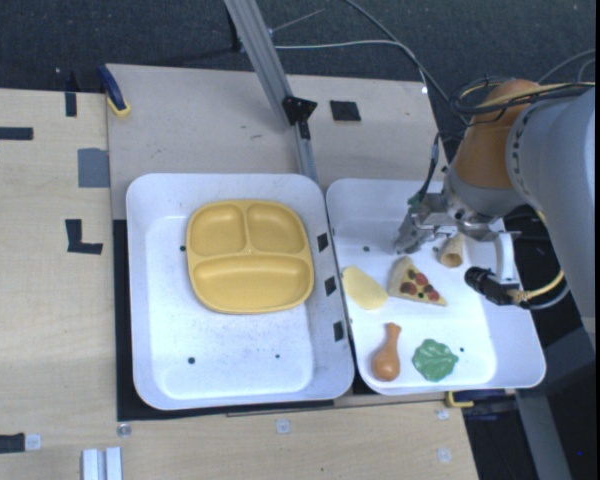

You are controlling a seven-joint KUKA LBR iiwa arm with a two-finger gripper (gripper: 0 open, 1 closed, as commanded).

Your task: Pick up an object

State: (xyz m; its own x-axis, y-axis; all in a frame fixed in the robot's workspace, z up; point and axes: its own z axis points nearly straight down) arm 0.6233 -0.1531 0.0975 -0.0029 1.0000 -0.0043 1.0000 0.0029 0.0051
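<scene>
Counter (40,298) is pale wood w/ dark tape marks on the left side; a blue-and-yellow clip (114,92) sits near its back edge; a grey pole (265,53) slants down from the top toward the gap btwn the bins. Left bin (160,368) is white & shallow; a yellow divided plate (249,255) w/ three compartments lies flat in its upper middle. Right bin (515,363) touches it side by side; inside, nearest the shared wall, a pale yellow wedge (363,288); just below and right of it a toy chicken drumstick (387,353); next over, a pizza slice (417,284) w/ red & dark toppings, pointing up; below that a green leafy piece (435,359). Pincer (427,230) hangs low over the right bin's upper part, just above the pizza slice tip; can't tell if it's open or closed, nothing seen btwn the tips. A small tan cylinder (450,253) sits just right of it. Grey arm (540,168) w/ orange band comes in from the right.
</scene>
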